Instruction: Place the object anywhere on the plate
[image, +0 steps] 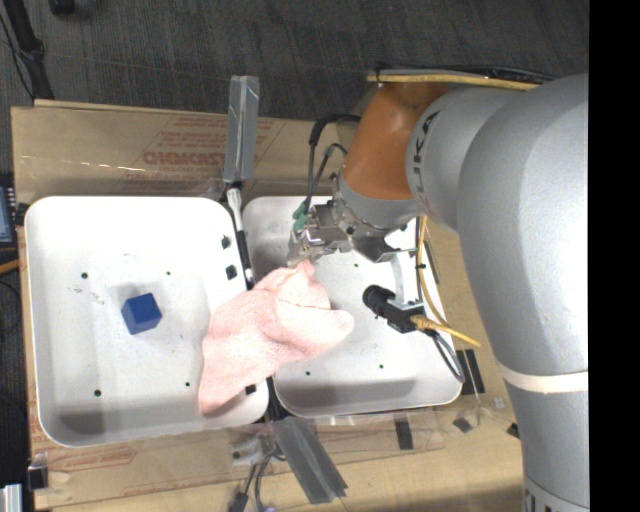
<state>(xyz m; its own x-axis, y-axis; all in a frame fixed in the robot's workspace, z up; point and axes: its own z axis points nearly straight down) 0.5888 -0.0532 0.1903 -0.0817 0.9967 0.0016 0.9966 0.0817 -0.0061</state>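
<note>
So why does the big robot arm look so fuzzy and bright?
In the camera view the arm is close to the lens, so it blurs and catches the light; the blue cube and pink cloth look sharper, and the left bin has soft grey shadows in its corners.

A pink cloth (270, 335) drapes over the divide between the two white bins, covering the left bin's (60, 300) right rim and near right corner. The arm (500, 200) blocks the right bin's (350, 395) far right corner, and the gripper's (308, 240) fingertips are too small to make out.
</note>
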